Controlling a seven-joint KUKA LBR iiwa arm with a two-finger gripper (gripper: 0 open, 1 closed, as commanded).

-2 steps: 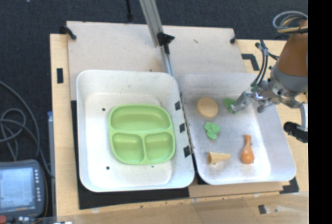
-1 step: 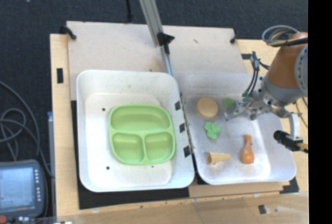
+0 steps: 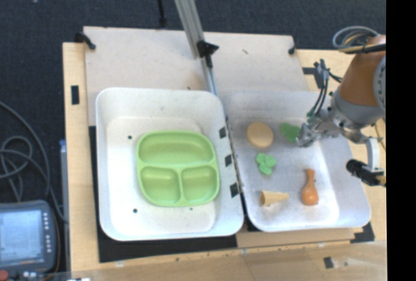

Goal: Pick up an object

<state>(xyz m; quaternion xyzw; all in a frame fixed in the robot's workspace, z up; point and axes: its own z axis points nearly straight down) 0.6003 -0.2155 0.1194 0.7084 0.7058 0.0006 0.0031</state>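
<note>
I had the dark green piece (image 3: 290, 131) in the right bin (image 3: 348, 208), up near its far side, and the gripper (image 3: 304, 136) was right against it on its right edge, tip down at the bin floor. Whether that piece sat between the fingers, I could not tell; the tip was too small and cluttered for me to say if it was spread or pressed together.

The arm (image 3: 361, 88) came in from the right, orange band above the grey wrist, leaning down and leftward over the bin's far right corner, cables looping off its upper side.

Just left of the green piece lay a round tan bun-like lump (image 3: 260, 134), smooth and matte. Below it was a small light green leafy shape (image 3: 265, 163), knobbly. Nearer me, a pale cone (image 3: 273, 198) lay on its side, and beside it an orange gourd-shaped piece (image 3: 310, 188), narrow neck pointing away.

The left bin (image 3: 117, 110) held a lime green plastic tray (image 3: 177, 167), glossy, with three compartments and rounded corners.
</note>
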